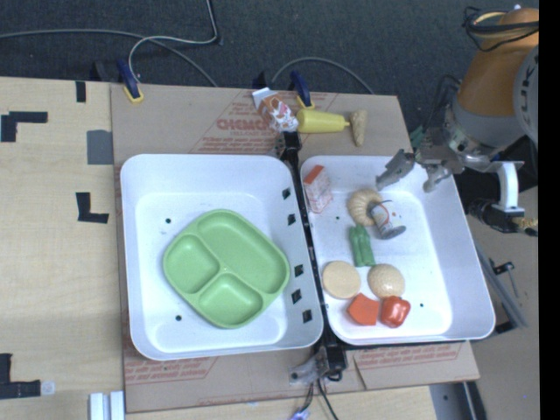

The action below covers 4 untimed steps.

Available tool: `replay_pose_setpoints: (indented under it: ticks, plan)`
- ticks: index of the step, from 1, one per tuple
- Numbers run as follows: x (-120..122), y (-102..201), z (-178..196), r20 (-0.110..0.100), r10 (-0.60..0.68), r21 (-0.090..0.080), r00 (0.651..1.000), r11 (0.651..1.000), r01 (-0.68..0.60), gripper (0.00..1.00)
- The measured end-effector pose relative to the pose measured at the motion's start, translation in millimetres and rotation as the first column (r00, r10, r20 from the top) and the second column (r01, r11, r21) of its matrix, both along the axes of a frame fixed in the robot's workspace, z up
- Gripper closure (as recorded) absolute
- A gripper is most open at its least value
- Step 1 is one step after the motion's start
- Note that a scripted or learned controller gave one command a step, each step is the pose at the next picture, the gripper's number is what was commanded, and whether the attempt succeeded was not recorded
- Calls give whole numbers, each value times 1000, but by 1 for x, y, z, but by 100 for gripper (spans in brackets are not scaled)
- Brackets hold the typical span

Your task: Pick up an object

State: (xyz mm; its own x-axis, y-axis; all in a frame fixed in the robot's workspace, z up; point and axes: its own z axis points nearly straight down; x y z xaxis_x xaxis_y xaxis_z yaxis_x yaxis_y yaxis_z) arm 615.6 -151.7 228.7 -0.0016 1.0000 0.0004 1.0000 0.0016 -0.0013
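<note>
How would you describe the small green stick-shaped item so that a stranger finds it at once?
Look in the right bin, near its middle. The green stick lies below the beige shell-like piece and above the round tan disc; it alone there is green and narrow.

I see my grey arm with its orange band (497, 81) reaching in from the right, wrist bent downward and leftward. The two-finger metal tool (411, 175) hangs with its two fingers spread apart, nothing between them, tips pointing down-left.
</note>
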Motion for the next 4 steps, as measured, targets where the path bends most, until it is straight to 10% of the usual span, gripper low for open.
replay_pose_setpoints:
  ticks: [1,2,3,4]
  plan:
    - [-6,18,-126,1,-1,-1,1000,1000,1,0]
    - [-30,54,-132,-1,0,0,1000,1000,0,0]
    - [-29,55,-122,-1,0,0,1000,1000,0,100]
    - [-30,55,-122,-1,0,0,1000,1000,0,0]
